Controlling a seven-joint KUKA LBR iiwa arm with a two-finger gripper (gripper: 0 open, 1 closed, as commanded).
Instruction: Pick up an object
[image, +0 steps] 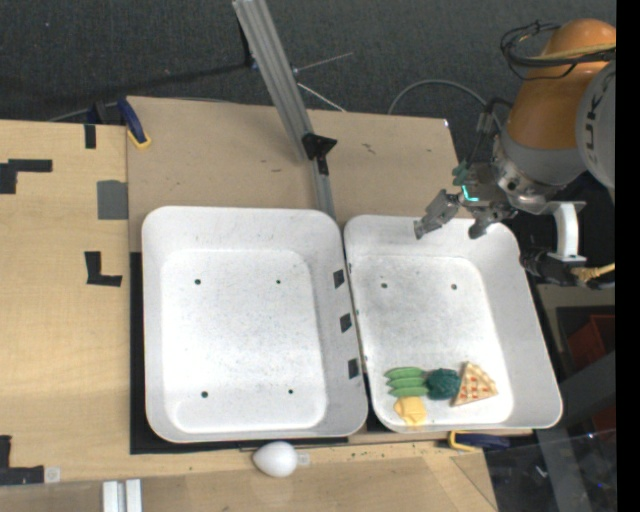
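Note:
Several small toy foods lie bunched at the near end of the right bin (500, 300): a green pea pod (404, 379), a dark green broccoli piece (441, 381), a yellow piece (410, 408) and a pizza slice (474, 384). My gripper (458, 222) hangs over the far rim of the right bin, well away from them. Its two fingers are spread apart with nothing between them.
The left bin (240, 320) lies beside the right one. A white egg (275, 459) rests on the bench in front of the left bin. A grey metal post (290, 110) slants up behind the bins.

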